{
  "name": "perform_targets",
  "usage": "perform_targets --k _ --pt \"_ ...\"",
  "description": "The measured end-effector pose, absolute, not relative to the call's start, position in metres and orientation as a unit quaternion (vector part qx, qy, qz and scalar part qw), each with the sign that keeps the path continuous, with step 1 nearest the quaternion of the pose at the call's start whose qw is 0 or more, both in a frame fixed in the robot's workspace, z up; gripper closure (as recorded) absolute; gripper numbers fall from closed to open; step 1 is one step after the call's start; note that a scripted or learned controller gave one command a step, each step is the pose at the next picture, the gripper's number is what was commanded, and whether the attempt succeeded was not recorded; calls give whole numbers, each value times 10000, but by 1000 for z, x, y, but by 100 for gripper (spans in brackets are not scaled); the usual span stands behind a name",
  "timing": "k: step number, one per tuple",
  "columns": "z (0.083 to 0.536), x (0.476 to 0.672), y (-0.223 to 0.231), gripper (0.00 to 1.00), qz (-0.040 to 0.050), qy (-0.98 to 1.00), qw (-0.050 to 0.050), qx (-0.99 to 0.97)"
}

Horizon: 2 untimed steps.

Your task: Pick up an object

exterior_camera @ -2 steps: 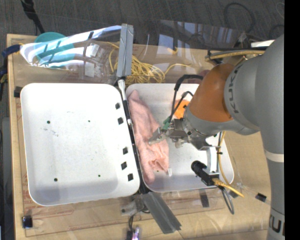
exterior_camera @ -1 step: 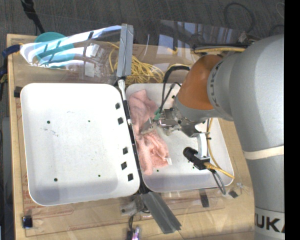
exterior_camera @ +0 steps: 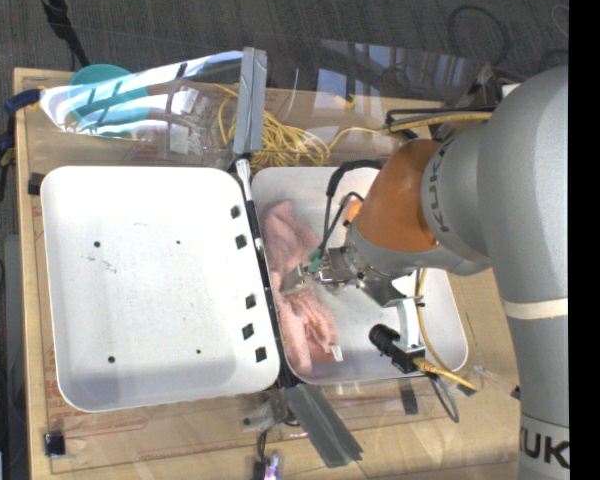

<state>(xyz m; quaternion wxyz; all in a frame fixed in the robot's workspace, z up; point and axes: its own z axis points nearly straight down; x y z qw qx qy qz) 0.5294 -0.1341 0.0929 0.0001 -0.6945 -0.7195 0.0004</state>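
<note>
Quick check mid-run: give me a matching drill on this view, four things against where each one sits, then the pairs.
Things:
1. pink cloth
2. pincer
3. yellow cable
4. teal object

Places:
A. on the bench beyond the bins, near the middle
B. far left corner of the bench
C. along the right bin's left side
D. low over the cloth

Pairs: 1-C, 2-D, 3-A, 4-B
</note>
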Motion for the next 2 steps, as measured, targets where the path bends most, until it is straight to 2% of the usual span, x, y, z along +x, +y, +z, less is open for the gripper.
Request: perform_targets --k 1,2 --pt "103 530 -134 100 2 -7217 6 -6922" --pt "274 574 -83 100 7 -7162 7 -6979"
